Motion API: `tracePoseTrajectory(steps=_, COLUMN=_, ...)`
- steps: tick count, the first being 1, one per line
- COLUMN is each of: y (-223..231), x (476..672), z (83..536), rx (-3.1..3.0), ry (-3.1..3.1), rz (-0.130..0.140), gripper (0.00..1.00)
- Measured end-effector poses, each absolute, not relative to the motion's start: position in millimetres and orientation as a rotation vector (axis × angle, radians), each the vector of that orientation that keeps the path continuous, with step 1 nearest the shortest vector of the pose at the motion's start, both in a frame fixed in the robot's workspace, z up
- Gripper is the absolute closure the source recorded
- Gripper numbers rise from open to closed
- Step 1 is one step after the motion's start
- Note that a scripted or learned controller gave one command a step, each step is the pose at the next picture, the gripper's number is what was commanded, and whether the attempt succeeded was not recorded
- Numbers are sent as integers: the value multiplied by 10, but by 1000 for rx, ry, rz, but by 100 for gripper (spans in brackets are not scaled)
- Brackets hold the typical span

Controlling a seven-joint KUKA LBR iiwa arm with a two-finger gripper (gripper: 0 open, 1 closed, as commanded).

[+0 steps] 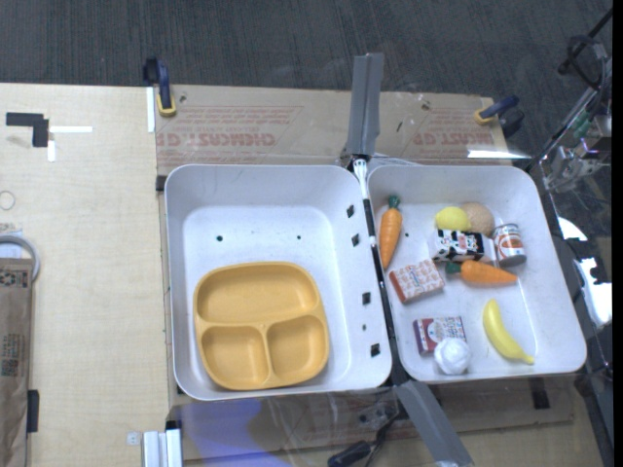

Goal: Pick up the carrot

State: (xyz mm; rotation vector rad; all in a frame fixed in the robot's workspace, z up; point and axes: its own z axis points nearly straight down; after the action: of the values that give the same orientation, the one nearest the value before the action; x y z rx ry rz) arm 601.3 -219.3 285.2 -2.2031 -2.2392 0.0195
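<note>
A carrot (389,233) lies along the right bin's (458,178) left wall, open floor beside it.

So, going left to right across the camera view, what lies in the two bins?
Yellow divided plate → upright carrot → red-and-white packet → lemon → lying carrot → banana.

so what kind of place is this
Likely a robot lab test bench: two white bins clamped side by side, toy food such as a carrot and banana, and a yellow divided plate.
</note>
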Motion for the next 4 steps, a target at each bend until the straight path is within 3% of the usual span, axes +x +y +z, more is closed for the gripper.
tracePoseTrajectory(steps=1, y=-2199, x=6018, z=2936, rx=-2202, ry=-2241, rz=21, gripper=100)
tracePoseTrajectory(steps=2, y=-1484, x=5852, z=2453, rx=-2148, ry=-2289, rz=4, gripper=100)
tracePoseTrajectory(steps=4, y=-1497, x=5859, z=2619, rx=-2147, ry=-2288, rz=8, gripper=100)
